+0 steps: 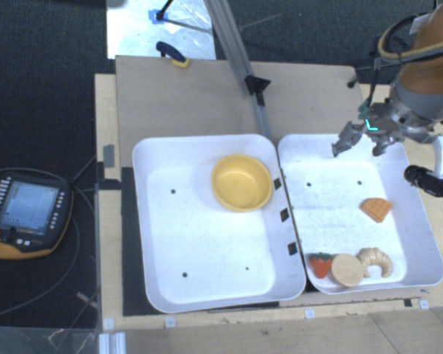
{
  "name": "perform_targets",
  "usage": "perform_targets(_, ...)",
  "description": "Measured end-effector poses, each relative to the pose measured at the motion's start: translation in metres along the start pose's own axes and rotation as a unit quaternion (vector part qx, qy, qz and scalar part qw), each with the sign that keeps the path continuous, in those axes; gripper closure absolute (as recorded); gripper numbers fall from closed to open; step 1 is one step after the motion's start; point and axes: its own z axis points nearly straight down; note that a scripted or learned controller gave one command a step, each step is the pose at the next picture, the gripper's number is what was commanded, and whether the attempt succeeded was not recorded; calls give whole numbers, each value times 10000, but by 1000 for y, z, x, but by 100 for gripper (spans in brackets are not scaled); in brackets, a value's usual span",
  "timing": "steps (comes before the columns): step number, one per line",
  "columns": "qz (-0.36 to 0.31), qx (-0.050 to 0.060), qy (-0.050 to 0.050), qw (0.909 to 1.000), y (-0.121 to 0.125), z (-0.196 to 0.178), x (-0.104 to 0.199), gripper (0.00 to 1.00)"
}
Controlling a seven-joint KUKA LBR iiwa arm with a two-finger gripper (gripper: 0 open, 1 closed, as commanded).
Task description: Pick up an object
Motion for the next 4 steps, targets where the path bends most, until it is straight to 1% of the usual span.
perform_targets(1, 0, 1, 0, 10000, 0, 0, 0, 0)
perform_targets(3, 1, 20, 3, 10000, -13, 88, 4, 0)
perform_targets(4, 1, 26, 4, 10000, -13, 150, 7, 0)
